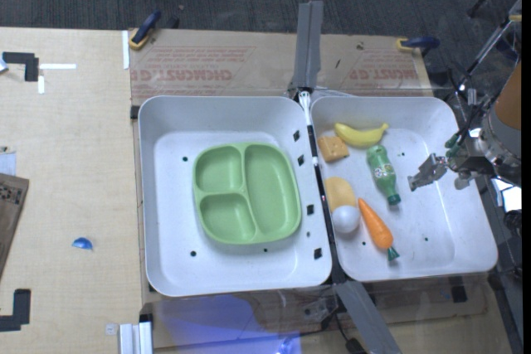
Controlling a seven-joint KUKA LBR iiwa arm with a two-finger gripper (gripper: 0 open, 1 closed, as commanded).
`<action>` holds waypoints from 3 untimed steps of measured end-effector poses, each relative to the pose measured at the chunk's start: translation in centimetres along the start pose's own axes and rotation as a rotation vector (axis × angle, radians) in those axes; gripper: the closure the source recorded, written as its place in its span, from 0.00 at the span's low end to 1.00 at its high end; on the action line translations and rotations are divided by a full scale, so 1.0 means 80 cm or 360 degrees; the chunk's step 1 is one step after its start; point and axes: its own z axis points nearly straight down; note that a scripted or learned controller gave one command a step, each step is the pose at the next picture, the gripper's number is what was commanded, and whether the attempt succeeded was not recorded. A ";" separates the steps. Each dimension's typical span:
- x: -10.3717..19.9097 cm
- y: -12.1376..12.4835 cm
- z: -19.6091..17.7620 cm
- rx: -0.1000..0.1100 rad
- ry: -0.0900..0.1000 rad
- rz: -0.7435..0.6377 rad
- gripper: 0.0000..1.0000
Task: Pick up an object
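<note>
The right bin (440,240) holds a yellow banana (362,133), a tan bread piece (333,147), a green bottle (382,172), a pale yellow oblong piece (339,191), a white ball (345,218) and an orange carrot (377,230). My gripper (426,172) hangs over the right part of this bin, to the right of the green bottle and apart from it. Nothing shows between its fingers.
The left bin (166,178) carries a green divided plate (247,193). A grey divider bar (309,46) stands behind the seam between the bins. A brown cardboard sheet (216,66) lies behind them. The wooden bench (58,178) spreads to the left, with a small blue item (81,244).
</note>
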 end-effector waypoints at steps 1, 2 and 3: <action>0.038 -0.017 0.097 0.0000 0.0001 -0.0233 0.00; 0.050 -0.030 0.160 -0.0001 0.0001 -0.0333 0.00; 0.049 -0.030 0.149 -0.0001 0.0001 -0.0325 1.00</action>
